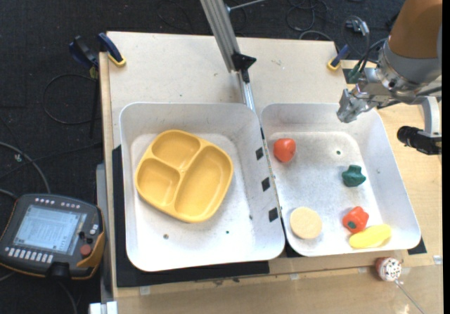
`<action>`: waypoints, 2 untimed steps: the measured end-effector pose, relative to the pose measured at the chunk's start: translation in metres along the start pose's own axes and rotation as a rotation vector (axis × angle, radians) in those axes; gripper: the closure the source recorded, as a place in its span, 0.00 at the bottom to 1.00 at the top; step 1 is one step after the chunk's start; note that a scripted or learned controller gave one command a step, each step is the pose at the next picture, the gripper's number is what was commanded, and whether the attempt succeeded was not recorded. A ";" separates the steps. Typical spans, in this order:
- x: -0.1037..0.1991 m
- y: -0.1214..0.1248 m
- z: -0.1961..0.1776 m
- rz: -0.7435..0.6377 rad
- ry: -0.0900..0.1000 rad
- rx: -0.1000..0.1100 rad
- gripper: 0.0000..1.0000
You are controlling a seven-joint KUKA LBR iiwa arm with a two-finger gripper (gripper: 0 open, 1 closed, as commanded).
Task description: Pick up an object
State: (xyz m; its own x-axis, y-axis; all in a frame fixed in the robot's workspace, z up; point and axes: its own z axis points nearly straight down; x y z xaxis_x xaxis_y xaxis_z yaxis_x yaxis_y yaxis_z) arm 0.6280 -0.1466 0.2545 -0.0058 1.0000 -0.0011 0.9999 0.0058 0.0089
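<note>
The gripper [349,110] hangs at the upper right of the frame, over the far rim of the right bin [394,165]; its tips are a small grey blur and whether they are spread or closed cannot be told, though nothing shows between them. Above it the grey wrist rises to the orange band [420,17] at the top right corner.

Below and left of the gripper, well apart from it, an orange-red toy [284,149] lies in the upper left part of the right bin. A dark green piece [353,176] sits toward the bin's right side. Along the near edge lie a pale round disc [306,223], a red pepper-like toy [356,218] and, touching it on the lower right, a yellow banana-shaped piece [370,237].

The left bin [140,249] holds a yellow divided plate [184,175] with three compartments, set near its middle.

A silver pole [219,14] slants from the top centre down to the gap between the bins. A teach pendant [49,235] lies on the dark floor at the lower left
</note>
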 end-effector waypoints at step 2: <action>-0.005 -0.094 0.113 0.003 0.001 0.007 1.00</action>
State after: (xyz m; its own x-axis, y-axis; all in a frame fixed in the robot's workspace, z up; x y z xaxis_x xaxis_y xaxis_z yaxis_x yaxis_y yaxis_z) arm 0.5346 -0.1523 0.1407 -0.0033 1.0000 -0.0002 1.0000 0.0033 0.0017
